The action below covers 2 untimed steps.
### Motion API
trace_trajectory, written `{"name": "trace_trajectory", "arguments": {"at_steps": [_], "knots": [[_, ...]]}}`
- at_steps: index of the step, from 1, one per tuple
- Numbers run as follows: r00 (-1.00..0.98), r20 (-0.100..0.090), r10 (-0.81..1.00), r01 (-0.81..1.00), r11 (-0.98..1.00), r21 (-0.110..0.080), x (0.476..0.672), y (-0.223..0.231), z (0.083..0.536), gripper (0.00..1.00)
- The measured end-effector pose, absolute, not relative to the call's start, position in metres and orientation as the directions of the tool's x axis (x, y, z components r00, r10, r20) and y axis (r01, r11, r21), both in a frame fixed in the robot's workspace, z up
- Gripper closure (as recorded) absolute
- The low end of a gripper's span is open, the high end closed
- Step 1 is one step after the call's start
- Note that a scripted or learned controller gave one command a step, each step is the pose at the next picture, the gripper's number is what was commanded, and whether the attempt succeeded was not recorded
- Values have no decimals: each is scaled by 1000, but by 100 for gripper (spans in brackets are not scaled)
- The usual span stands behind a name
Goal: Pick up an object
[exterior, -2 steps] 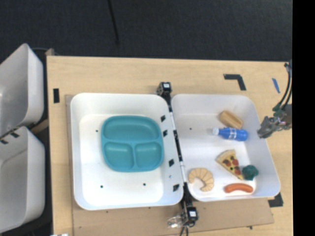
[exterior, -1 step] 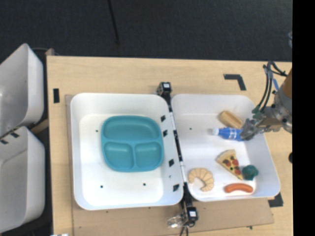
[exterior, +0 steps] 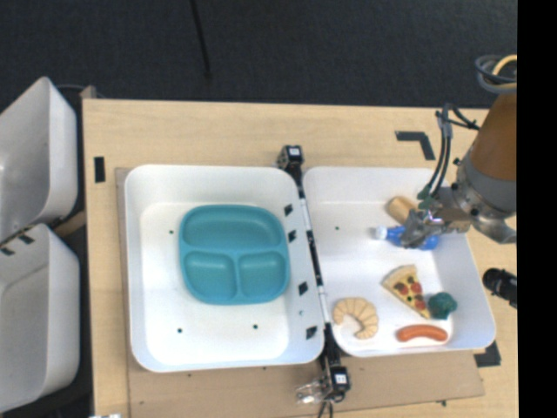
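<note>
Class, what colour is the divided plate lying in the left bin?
Teal blue. The divided plate shows plainly in the camera view, inside the left bin.

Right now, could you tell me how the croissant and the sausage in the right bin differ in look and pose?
The croissant is pale tan and curled into a crescent; the sausage is red-orange and lies almost straight. The croissant is thick and lumpy, the sausage slim and smooth. The croissant sits by the divider between the bins, the sausage nearer the outer corner. Both lie flat along the near edge of the right bin, untouched.
</note>
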<state>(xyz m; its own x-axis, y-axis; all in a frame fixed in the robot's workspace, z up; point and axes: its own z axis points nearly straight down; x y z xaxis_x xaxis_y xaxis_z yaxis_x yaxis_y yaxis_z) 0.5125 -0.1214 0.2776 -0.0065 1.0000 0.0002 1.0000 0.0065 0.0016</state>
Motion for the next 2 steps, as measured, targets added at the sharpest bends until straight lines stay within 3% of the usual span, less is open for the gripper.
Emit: {"name": "trace_trajectory", "arguments": {"at_steps": [2], "knots": [[-6,0,1000,1000,6,3,512,-16,269,100]]}}
